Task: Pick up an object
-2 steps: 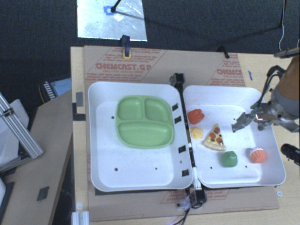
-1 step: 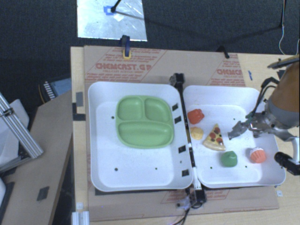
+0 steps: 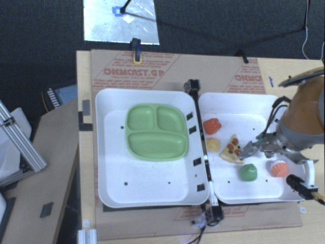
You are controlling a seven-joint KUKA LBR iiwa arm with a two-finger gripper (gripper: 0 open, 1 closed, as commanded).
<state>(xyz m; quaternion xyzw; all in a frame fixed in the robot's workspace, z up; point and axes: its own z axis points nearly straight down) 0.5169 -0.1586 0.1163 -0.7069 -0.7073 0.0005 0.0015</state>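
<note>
Camera view has the gripper [image 3: 247, 150] low in the right bin [image 3: 264, 121], its dark tips right at the right edge of the pizza slice [image 3: 232, 150]; whether the fingers are parted or closed cannot be told, since they are small and dark and blend together, and nothing is plainly seen between them; so the pick looks not yet done, and I judge the task to be at the approach or the closing step, with the lift wholly left to do.

The pizza slice seems the likeliest target, lying flat on the bin floor near the divider; just beside it to the left sits a small yellow piece [image 3: 213, 145], and above that a red pepper [image 3: 212, 125]; a green round object [image 3: 248, 172] lies just below the gripper, and an orange-pink cupcake [image 3: 279, 168] lies to its right, beneath the wrist.

These neighbours are close; the green round object and the yellow piece could be nudged if the fingers slide, and the slice's flatness may make it hard to get under.

The left bin [image 3: 111, 177] holds a green divided plate [image 3: 156, 131], well apart from the work; a sheet of foil [image 3: 101, 14] lies on the dark floor beyond the bench.
</note>
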